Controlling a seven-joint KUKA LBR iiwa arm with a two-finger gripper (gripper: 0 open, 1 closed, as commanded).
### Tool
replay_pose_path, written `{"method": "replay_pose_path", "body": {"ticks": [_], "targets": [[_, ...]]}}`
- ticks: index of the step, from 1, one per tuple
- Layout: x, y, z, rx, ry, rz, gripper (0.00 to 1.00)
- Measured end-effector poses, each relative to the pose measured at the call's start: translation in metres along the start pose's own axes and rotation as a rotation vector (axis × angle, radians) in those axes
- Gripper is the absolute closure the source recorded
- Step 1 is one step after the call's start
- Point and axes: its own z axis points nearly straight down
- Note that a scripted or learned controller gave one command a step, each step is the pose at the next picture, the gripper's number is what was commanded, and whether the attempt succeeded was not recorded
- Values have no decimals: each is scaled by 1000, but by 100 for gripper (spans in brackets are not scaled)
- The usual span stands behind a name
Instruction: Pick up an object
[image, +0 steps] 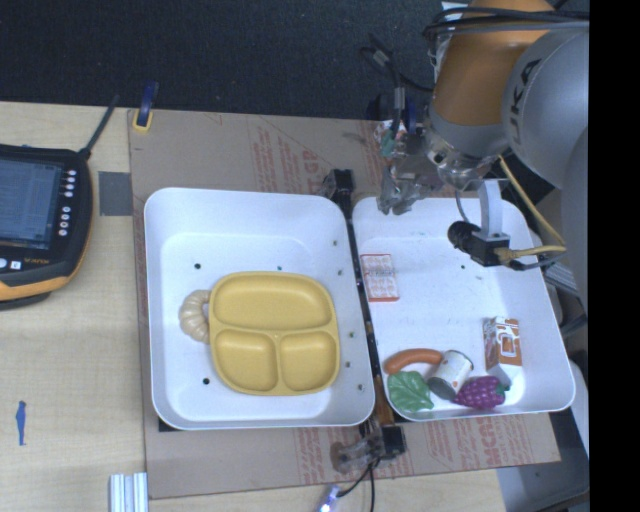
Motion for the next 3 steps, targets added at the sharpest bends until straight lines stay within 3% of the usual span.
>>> {"method": "replay_pose_path", "body": {"ticks": [1,2,3], "targets": [[76,-5,36,0,-1,-4,100],[-27,7,-44,-4,-1,1,100],[28,10,40,1,0,-3,100]]}}
